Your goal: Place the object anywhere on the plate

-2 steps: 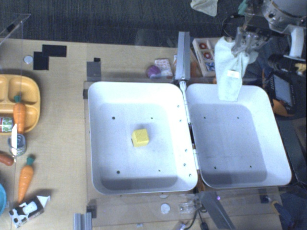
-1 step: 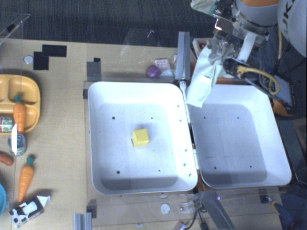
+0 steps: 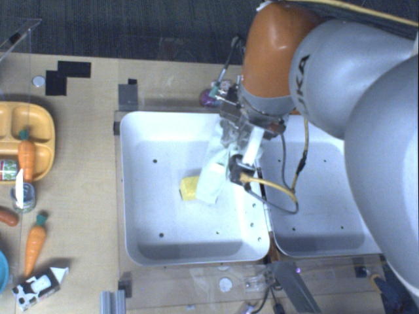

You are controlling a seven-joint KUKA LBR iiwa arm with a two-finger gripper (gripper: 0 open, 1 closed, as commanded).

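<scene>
From my feed, the object (image 3: pixel 189 188) is a small pale-yellow block, roughly square, lying flat on the floor of the left bin (image 3: pixel 157 241), a little right of that bin's middle. Its right side is overlapped by a white, translucent piece (image 3: pixel 212 175) that runs up toward the wrist, so I can only see the block's left part; I can't tell whether that white piece belongs to the object or to the tool. The plate (image 3: pixel 26 139) I take to be the yellow divided dish on the bench, well apart to the left of the bin, with a toy carrot (image 3: pixel 25 159) lying in it.
</scene>
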